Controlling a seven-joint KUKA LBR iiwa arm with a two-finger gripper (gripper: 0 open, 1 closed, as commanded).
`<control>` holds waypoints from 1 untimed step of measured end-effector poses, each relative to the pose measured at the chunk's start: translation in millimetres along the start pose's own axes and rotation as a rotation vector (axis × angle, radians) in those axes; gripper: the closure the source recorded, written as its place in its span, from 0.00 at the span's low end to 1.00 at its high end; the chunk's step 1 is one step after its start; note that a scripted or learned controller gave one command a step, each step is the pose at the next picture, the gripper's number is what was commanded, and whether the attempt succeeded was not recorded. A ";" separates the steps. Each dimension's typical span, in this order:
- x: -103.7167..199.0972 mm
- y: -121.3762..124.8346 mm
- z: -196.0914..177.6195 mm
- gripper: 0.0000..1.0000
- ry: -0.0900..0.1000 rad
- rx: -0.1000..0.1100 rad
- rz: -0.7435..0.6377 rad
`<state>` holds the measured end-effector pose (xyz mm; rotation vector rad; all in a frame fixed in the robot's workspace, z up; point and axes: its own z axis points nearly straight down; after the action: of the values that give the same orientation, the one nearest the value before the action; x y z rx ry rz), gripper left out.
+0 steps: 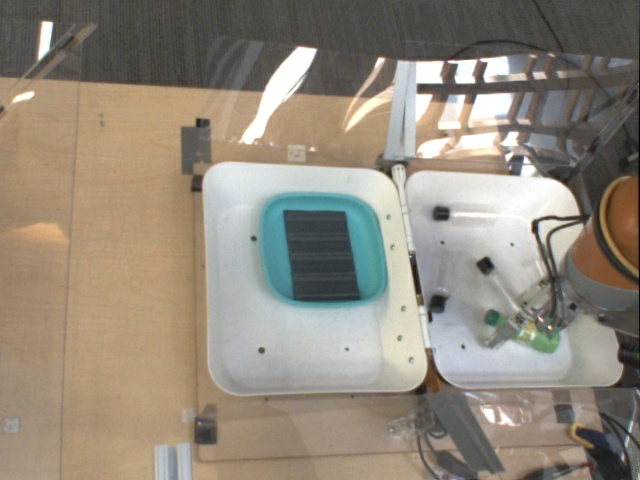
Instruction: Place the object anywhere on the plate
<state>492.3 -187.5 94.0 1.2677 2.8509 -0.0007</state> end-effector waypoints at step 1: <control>21.2 22.9 -0.9 0.00 -0.010 -0.005 -0.027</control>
<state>495.0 -156.4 94.8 1.2244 2.8577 -0.0007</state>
